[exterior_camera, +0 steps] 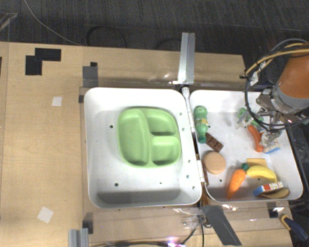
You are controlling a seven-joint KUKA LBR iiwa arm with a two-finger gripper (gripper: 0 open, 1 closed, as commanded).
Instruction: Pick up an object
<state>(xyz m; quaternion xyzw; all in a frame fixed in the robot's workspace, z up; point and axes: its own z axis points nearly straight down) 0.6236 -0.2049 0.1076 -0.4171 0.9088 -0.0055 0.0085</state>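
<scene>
The gripper [270, 138] hangs low at the right bin's [224, 99] right side — whether its claw is wide or narrow I cannot tell. Just beside it lies a small orange toy [254, 136]: probably light, stiff plastic, a little slippery, best pinched across its middle.

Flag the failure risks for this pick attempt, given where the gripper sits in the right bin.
1. The gripper sits at the right bin far edge, by a small orange item; a slim target could slip out.
2. Cables hang over that item and might snag it.
3. The carrot, banana and round biscuit lie crowded together, so a descent there could nudge neighbours.
</scene>
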